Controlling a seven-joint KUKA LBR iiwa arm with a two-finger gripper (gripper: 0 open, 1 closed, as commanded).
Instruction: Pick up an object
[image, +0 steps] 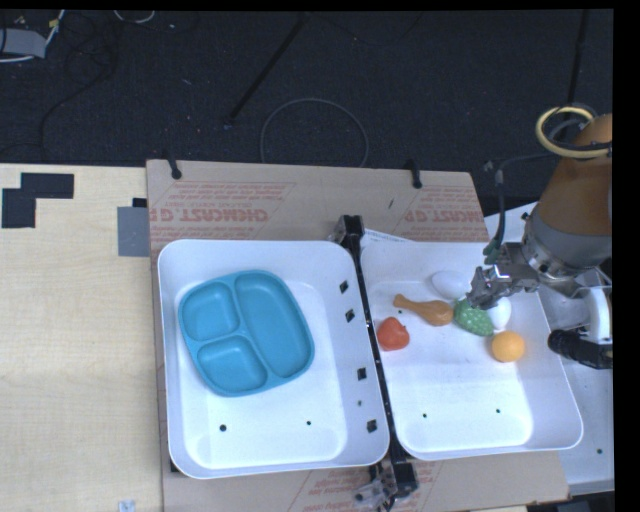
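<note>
The right bin holds several small items: a red piece, a tan drumstick-shaped piece, a green piece, an orange ball and white pieces. My gripper reaches in from the right and hangs low just above the green piece and a white piece beside it. Its dark fingers point down toward them, and I see nothing lifted between them.
The left bin holds a blue three-compartment tray. A black divider runs between the bins. Cardboard lies under both bins, with a light wooden bench top to the left.
</note>
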